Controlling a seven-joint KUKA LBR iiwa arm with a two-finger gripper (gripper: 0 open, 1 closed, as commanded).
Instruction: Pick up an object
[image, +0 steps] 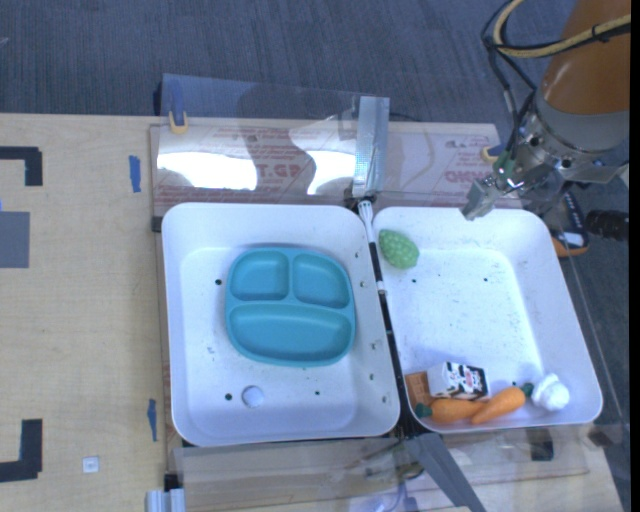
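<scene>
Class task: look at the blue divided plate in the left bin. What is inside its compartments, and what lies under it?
The blue divided plate shows bare blue in all three compartments. It rests on the floor of the left bin; the patch of floor beneath it is covered.

Single fixed camera above the bench, angled down, both white bins (190, 300) in frame, moderately near

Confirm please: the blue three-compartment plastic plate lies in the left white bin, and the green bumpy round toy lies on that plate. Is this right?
Not quite. The camera view shows the green bumpy round toy in the right white bin, near its far left corner. The blue three-compartment plastic plate does lie in the left white bin.
</scene>
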